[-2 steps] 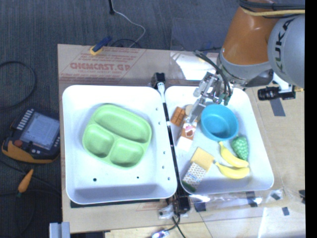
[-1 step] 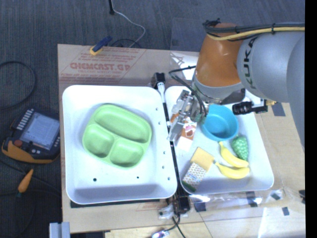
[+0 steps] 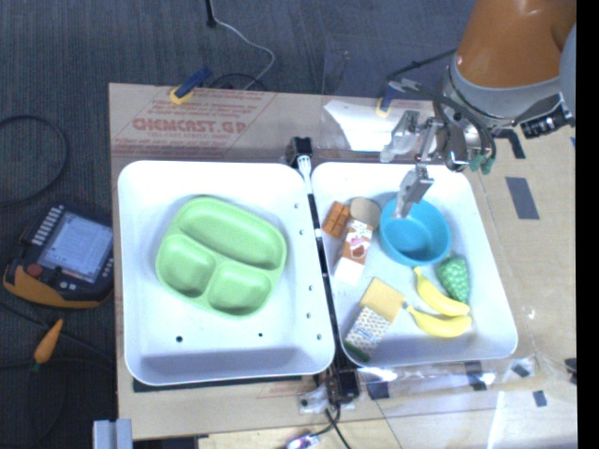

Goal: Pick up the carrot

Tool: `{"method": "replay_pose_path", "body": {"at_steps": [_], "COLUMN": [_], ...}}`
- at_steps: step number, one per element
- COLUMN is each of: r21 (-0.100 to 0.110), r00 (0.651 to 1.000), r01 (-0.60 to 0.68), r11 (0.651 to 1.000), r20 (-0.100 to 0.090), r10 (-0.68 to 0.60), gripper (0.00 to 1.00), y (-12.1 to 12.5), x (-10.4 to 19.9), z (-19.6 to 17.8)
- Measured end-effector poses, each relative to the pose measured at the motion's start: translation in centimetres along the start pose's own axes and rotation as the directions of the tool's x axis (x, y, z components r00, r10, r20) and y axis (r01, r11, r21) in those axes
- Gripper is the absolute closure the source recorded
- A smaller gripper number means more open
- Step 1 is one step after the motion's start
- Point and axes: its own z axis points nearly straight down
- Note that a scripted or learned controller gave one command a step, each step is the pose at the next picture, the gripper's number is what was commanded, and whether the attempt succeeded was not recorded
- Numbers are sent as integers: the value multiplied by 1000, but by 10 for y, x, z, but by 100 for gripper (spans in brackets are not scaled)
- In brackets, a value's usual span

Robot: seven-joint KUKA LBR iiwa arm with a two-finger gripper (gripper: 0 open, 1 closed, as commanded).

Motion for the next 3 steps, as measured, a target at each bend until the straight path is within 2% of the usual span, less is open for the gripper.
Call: {"method": "replay_pose_path", "body": {"at_steps": [1,2,3], "r21": [-4,-4,0], "r00": [998,1000,999], "r01": [55,17,-51], "r11": [998,1000,999], "r20": [-16,-21,-9], "r10": [-55,-17,51], "gripper": [0,0,0], "y": [42,96,27], "x": [45,92,23], "z": [60,139,136]}}
